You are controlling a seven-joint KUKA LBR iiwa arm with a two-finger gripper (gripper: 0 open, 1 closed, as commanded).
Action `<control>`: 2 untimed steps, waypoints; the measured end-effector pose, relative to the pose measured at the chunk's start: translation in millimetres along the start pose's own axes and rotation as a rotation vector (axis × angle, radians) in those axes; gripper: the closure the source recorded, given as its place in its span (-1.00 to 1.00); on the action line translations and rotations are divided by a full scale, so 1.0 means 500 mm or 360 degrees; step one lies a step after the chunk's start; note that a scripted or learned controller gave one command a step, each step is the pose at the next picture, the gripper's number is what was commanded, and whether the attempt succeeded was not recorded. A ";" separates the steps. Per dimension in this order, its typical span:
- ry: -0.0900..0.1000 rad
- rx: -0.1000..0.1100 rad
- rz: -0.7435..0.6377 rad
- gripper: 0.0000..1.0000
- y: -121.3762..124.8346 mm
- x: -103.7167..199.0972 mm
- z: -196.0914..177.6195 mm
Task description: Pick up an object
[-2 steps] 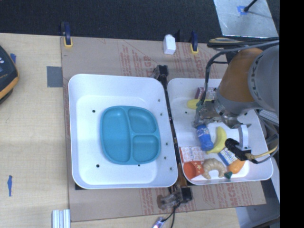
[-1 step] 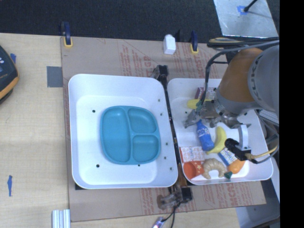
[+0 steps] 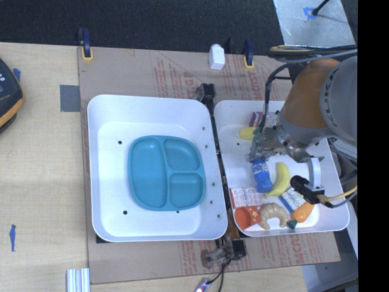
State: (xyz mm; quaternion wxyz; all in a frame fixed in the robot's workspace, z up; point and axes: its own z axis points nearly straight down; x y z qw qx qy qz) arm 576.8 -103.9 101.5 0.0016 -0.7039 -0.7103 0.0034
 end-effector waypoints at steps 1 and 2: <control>0.0000 0.0000 0.0000 -1.00 0.000 0.000 0.000; 0.0004 -0.0002 0.0006 -1.00 -0.046 0.005 0.021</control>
